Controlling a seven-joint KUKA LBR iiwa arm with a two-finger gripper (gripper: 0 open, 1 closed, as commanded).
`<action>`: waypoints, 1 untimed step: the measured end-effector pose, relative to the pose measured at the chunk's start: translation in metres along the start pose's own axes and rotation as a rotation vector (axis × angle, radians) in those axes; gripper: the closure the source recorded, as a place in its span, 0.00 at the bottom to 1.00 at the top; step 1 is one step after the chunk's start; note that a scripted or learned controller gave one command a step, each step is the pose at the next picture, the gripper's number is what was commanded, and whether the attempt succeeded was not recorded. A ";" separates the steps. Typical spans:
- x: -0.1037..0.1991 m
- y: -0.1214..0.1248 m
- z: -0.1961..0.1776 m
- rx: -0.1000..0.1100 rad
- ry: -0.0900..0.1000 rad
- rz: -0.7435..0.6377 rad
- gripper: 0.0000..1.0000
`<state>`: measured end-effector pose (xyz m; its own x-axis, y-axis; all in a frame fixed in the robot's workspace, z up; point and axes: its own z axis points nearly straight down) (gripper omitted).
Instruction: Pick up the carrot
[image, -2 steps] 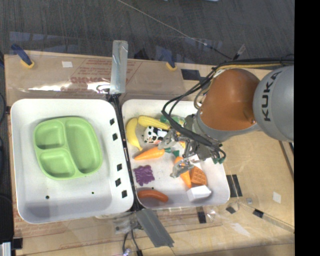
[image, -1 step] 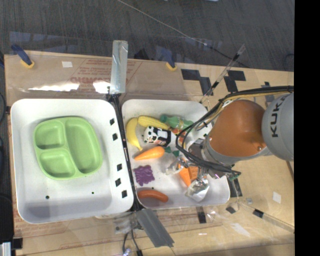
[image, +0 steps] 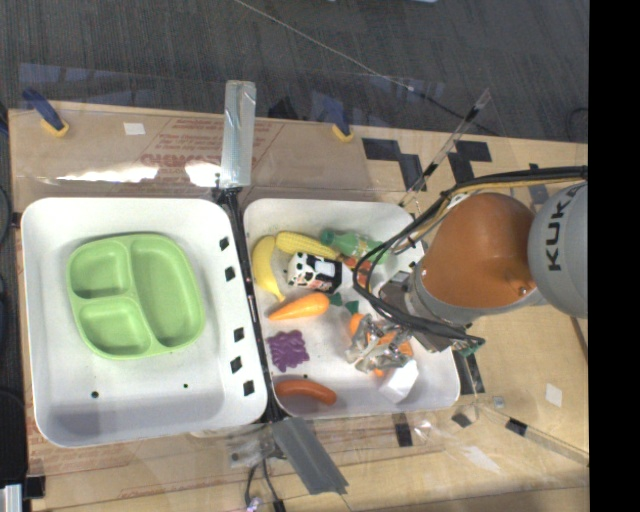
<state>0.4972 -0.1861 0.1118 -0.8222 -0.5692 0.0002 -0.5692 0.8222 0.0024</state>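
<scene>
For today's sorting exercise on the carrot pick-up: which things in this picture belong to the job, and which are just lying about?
Belonging to the job:
- pointed orange toy carrot, lying in the right white bin
- tool, over the same bin

Just lying about:
- green three-compartment plastic tray in the left white bin
- yellow toy banana
- purple toy grape bunch
- black-and-white toy cow
- red-orange toy sausage

the orange carrot (image: 299, 307) lies on its side, pointing left, in the right bin.

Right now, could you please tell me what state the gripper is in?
Gripper: low in the right bin, right of the carrot; open or closed cannot be told.
</scene>
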 end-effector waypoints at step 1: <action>-0.036 0.002 -0.068 0.007 -0.005 0.054 1.00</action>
